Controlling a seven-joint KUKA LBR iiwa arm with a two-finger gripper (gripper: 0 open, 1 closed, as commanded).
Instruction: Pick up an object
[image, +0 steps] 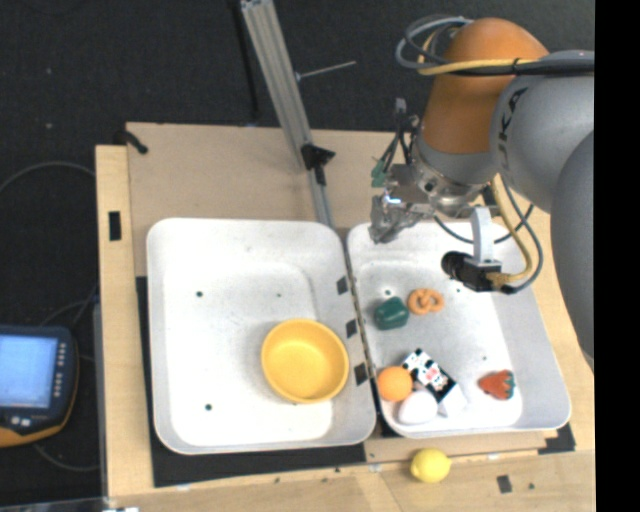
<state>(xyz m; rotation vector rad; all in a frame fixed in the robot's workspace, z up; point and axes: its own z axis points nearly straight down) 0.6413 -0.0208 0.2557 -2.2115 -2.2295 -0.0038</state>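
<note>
Two white bins (180, 300) hold one yellow bowl (304, 360); claw (385, 228) state unclear.

A tan wooden bench top (230, 175) sits on a dark, almost black floor (120, 60). A grey metal pole (285, 100) slants up from the bench. At the left edge, a handheld screen unit (35, 385) glows blue, possibly a control pendant.

Small toys lie in the right bin (520, 330): green pepper (391, 314), orange pretzel (426, 300), orange ball (394, 383), red strawberry (497, 384).
</note>
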